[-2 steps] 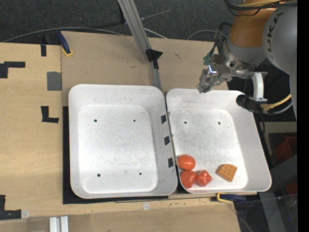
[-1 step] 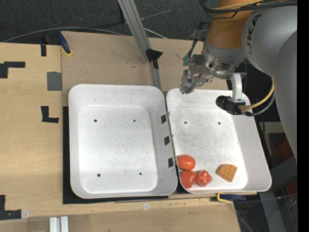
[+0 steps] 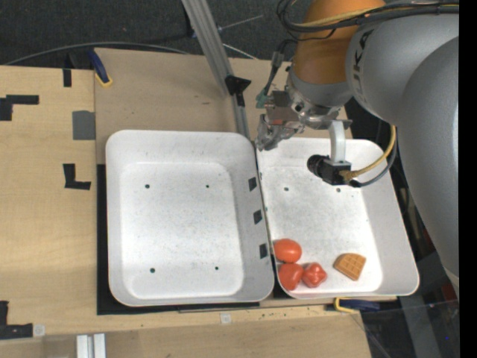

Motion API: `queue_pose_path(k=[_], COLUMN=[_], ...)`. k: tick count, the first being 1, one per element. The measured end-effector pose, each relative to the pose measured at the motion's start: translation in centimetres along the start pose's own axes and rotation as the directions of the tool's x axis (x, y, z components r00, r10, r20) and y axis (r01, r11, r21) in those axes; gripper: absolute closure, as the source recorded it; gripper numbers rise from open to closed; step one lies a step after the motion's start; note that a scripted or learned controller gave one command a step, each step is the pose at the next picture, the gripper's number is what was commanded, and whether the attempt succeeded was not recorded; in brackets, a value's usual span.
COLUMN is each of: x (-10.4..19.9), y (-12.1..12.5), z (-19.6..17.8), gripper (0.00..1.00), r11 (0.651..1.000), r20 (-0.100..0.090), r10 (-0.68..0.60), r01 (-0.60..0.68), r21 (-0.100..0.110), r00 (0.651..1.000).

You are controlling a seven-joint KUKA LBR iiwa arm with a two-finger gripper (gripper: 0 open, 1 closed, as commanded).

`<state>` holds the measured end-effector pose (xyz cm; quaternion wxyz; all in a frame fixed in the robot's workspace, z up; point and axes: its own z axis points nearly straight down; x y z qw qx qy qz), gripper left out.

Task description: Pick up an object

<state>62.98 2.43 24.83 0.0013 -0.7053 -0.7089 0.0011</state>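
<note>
In the right bin [image 3: 328, 207], near its front edge, lie three red-orange pieces: a round orange-red one [image 3: 288, 250], a red one [image 3: 289, 275] below it and a red lumpy one [image 3: 314, 275] beside that. A tan waffle-like piece [image 3: 349, 265] rests to their right. My gripper [image 3: 270, 136] hangs over the far left corner of the right bin, well away from these objects. I see nothing between its fingers.
The left bin [image 3: 179, 215] sits beside the right one, joined by a dark hinge strip. A slanted metal rail [image 3: 212, 47] runs down behind the bins near the gripper. Black cable and a connector [image 3: 332, 168] hang from the wrist over the right bin.
</note>
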Motion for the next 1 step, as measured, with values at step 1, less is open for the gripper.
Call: queue_pose_path(k=[1], x=[5.08], y=[-1.26], z=[0.09], gripper=[1.0], r11=[1.0], r20=[0.0], r10=[-0.001], r01=[0.001], r21=[0.0], r00=[1.0])
